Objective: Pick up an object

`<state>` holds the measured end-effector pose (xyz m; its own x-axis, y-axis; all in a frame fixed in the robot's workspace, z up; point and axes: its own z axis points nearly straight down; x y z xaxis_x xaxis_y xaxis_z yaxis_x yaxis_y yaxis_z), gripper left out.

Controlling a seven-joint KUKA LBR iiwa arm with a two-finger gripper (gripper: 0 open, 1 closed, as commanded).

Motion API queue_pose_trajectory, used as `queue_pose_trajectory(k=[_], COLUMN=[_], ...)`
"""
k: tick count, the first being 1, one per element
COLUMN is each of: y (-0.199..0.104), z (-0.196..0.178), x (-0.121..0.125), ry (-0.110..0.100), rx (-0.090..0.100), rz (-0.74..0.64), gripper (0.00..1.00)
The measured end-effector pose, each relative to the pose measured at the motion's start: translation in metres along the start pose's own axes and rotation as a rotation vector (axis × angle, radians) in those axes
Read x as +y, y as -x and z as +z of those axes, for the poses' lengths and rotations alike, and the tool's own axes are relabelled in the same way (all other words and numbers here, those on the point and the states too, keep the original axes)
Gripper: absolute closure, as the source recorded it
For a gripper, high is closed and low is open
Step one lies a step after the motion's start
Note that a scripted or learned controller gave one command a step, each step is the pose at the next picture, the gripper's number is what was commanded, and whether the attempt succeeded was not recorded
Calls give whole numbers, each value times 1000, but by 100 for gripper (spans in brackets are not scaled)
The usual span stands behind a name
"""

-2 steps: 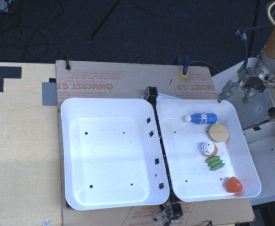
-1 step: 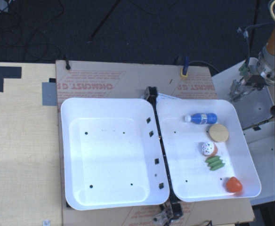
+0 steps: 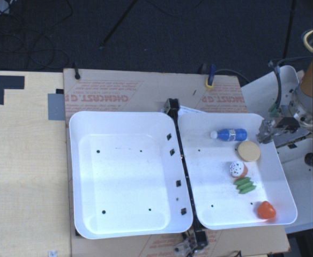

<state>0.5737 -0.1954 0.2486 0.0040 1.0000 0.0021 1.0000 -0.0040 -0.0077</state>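
The end effector (image 3: 267, 130) is hovering at the right bin's (image 3: 221, 218) two o'clock rim; whether it is gripping anything, I cannot tell. A blue bottle (image 3: 229, 135) is lying just beside it.

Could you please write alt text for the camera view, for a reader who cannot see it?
The arm's tool sits at the far right edge of the right bin, which holds a blue bottle, tan disc, spotted white ball, green pod and orange-red ball. The left bin lies beside it.

Arm (image 3: 301, 98) cut off at right edge; fingers (image 3: 266, 132) too small to read
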Motion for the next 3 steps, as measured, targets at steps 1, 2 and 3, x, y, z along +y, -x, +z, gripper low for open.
queue_pose_trajectory(k=[1, 2, 3], y=[6, -23, -4], z=[-16, 82, -62], x=[-84, -100, -58], ry=[2, -5, 21], rx=[0, 4, -8], rz=[-1, -4, -6], gripper=[100, 100, 100])
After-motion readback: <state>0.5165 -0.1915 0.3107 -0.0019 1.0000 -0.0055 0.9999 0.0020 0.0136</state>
